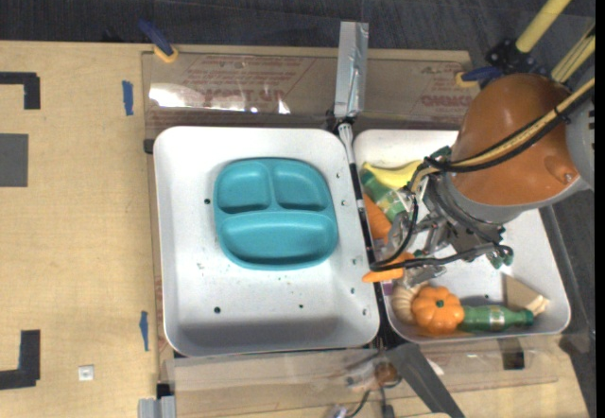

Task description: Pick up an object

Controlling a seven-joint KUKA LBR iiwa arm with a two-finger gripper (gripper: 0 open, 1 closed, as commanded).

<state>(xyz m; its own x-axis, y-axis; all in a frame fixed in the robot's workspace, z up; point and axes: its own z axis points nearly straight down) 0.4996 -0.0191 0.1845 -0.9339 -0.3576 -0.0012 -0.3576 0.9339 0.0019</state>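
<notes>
Here the gripper [427, 238] hangs low among right-bin clutter — its spread I cannot tell

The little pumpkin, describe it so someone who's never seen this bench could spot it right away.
Look at the right bin, the one the arm reaches into. Along its near edge sits the pumpkin, left of a green bottle lying on its side. It is the one round, ribbed orange thing with a short green stem.

Lab: taped bench [76, 217], white bins [180, 312]
</notes>
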